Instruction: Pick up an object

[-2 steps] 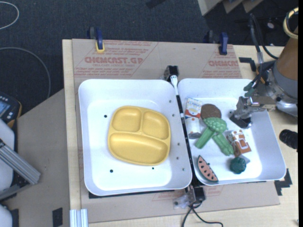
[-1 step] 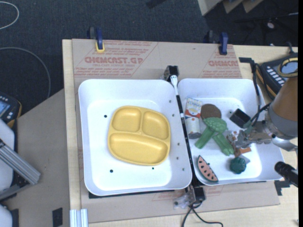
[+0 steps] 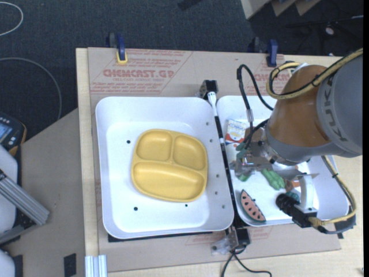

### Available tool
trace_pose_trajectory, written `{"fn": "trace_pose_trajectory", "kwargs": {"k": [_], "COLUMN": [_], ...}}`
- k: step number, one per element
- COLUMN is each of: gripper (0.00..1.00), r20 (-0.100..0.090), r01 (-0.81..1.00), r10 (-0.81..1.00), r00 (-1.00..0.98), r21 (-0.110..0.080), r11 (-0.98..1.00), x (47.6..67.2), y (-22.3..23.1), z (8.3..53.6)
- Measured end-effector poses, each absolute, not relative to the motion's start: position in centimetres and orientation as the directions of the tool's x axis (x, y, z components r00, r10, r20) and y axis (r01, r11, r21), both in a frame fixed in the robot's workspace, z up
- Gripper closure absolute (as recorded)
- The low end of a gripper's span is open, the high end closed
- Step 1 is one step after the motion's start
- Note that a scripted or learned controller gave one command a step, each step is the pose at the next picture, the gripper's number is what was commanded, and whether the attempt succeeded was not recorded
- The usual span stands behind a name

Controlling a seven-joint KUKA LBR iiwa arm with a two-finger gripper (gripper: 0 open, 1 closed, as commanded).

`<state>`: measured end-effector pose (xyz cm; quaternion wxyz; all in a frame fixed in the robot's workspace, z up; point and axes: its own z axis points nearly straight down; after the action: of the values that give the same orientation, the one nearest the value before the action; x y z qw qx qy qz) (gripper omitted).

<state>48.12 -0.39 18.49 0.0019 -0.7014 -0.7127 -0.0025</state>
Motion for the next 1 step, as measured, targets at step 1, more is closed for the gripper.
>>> {"fn": "trace_pose_trajectory", "kwargs": {"k": [1], "gripper": [1.00], "r20": [0.001], "r01": [1.000], "r10": [1.000], "r00": [-0.004], "r21": [0.014], "r11": [0.004], "x": [48.13], "y": [0.02], "z": [30.13]}}
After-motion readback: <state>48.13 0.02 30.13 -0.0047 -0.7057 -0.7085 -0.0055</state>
